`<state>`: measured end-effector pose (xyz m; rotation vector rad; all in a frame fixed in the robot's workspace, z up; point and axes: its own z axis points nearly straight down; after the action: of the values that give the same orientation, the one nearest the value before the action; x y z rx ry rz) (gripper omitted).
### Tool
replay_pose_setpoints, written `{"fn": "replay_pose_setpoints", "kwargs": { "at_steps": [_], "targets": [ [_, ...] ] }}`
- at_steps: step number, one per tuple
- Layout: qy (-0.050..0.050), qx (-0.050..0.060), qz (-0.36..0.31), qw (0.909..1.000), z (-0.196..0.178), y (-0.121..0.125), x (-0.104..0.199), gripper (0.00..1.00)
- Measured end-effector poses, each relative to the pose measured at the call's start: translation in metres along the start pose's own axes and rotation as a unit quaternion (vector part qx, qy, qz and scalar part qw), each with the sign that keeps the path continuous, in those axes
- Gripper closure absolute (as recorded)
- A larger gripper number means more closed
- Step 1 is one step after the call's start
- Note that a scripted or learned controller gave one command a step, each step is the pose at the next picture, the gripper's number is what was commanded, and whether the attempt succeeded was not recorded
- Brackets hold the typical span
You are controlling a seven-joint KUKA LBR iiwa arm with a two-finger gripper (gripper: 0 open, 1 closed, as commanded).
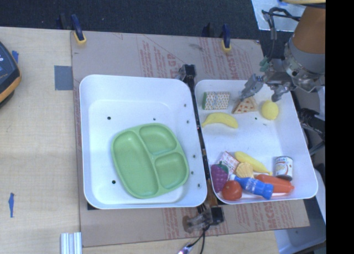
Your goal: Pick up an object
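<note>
Camera view, looking down at a slant: two white bins side by side on the desk. Left bin carries a green divided plate, lying flat toward its near side. Right bin carries the small items. Far end: a speckled block, a wedge-shaped orange slice, a yellow lemon, and a banana just in front of the block. Near end, a tight cluster: purple grapes, a red tomato, a blue bottle lying flat, an orange carrot, a small can upright, a corn cob. The arm reaches in from the right; the gripper sits over the bin's far end, fingers spread apart (one tip just above the slice, the other just above the lemon), nothing between them.
</note>
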<state>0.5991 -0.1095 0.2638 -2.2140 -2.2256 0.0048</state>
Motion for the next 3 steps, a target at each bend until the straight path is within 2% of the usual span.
{"fn": "replay_pose_setpoints", "kwargs": {
  "at_steps": [1,2,3],
  "targets": [
    [-0.001,0.001,0.001,1.0000,0.082,0.046,-0.051,0.00],
    [0.000,0.001,0.000,1.0000,0.173,0.057,-0.064,0.00],
    [0.000,0.001,0.000,1.0000,0.172,0.057,-0.038,0.00]
  ]
}}
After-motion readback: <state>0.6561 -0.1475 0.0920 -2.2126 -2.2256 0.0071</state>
